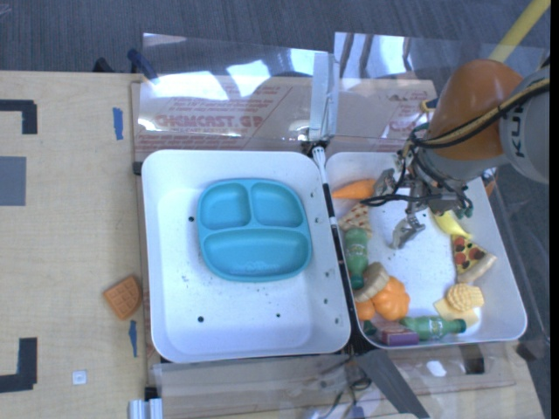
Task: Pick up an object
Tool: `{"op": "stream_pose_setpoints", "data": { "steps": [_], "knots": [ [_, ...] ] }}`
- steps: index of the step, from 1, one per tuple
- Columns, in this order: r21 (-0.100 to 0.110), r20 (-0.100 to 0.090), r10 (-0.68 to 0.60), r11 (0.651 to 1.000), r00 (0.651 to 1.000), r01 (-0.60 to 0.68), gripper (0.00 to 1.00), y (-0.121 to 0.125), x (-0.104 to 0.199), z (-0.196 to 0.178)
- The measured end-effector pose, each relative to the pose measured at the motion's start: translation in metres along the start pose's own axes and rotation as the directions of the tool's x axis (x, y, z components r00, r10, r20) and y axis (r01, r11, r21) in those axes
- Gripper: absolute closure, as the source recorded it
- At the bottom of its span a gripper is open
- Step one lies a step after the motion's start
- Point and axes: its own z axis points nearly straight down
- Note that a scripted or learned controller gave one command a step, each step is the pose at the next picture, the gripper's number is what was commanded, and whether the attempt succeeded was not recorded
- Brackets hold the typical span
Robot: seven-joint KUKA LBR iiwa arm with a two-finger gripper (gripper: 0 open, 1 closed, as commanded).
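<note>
My gripper (407,232) hangs over the right bin (507,295), above a bare patch of its floor, with the fingers apart and nothing between them. Toy foods lie around it. An orange carrot (354,189) is up and to the left, and a yellow banana (450,223) is just to the right. A pizza slice (470,258) lies lower right. A green vegetable (356,251) lies to the left. An orange pumpkin (391,299), a yellow waffle piece (463,299) and a green bottle (432,326) are near the front wall.
The left bin (175,304) holds a blue divided plate (253,230). A brown waffle toy (123,297) lies on the bench left of the bins. Clear plastic panels (323,103) stand behind both bins. The arm's orange band (476,107) rises over the right bin's far corner.
</note>
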Motion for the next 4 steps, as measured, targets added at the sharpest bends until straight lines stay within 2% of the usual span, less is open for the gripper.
{"op": "stream_pose_setpoints", "data": {
  "steps": [1,2,3,4],
  "knots": [
    [0.005,0.0,0.108,0.994,0.994,-0.108,0.0,-0.058,0.075,-0.001],
    [0.0,0.001,0.127,0.992,0.992,-0.127,0.0,-0.004,0.002,0.0],
    [0.006,0.0,0.21,0.978,0.978,-0.21,0.0,-0.073,0.078,-0.001],
    [0.003,0.003,0.227,0.974,0.974,-0.227,0.0,-0.089,0.067,0.0]
  ]
}}
